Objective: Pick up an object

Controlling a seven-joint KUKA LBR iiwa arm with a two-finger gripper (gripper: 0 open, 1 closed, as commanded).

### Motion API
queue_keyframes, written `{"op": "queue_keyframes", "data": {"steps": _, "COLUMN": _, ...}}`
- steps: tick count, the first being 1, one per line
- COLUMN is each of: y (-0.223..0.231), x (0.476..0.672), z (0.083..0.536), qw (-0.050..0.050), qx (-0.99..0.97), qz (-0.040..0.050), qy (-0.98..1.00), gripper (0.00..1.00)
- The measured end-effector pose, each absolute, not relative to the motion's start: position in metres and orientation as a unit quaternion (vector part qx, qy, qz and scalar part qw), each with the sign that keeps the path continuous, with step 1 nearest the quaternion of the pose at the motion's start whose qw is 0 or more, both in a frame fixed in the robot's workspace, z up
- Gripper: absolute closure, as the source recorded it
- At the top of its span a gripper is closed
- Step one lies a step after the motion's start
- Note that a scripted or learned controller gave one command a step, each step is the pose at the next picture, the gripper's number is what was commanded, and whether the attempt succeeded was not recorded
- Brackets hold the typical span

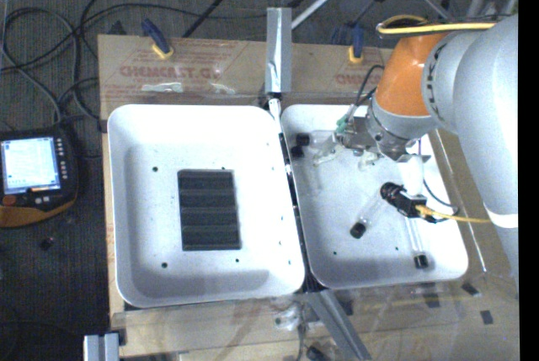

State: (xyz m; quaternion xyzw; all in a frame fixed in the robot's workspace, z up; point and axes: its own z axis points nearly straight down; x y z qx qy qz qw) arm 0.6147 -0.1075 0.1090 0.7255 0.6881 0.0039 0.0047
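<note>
My gripper (344, 135) hangs low over the far left part of the right bin (383, 271), below the orange band of the arm. A clear, glassy item (324, 154) lies just left of it, close to the gripper tip; whether they touch is unclear. A clear tube with a black cap (363, 221) lies slanted mid-bin, nearer the front than the gripper. Another clear tube with a black end (418, 255) rests near the front right corner. A small black piece (296, 151) sits against the bin's left wall.
The left bin (135, 149) holds a flat black ridged rectangle (209, 209) at its middle. A grey post (278, 56) stands at the back between the bins. A handheld screen (34, 170) lies on the floor at left.
</note>
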Motion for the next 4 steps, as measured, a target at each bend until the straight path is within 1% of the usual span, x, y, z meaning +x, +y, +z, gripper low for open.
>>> {"op": "queue_keyframes", "data": {"steps": 1, "y": -0.1, "x": 0.503, "z": 0.091, "qw": 0.006, "qx": 0.735, "qz": 0.0032, "qy": 0.678, "gripper": 0.0}}
{"op": "queue_keyframes", "data": {"steps": 2, "y": -0.149, "x": 0.567, "z": 0.091, "qw": 0.007, "qx": 0.719, "qz": 0.0048, "qy": 0.695, "gripper": 0.0}}
{"op": "queue_keyframes", "data": {"steps": 3, "y": -0.127, "x": 0.651, "z": 0.089, "qw": 0.005, "qx": 0.731, "qz": 0.0009, "qy": 0.683, "gripper": 0.0}}
{"op": "queue_keyframes", "data": {"steps": 4, "y": -0.127, "x": 0.652, "z": 0.1, "qw": 0.007, "qx": 0.73, "qz": 0.0004, "qy": 0.683, "gripper": 1.0}}
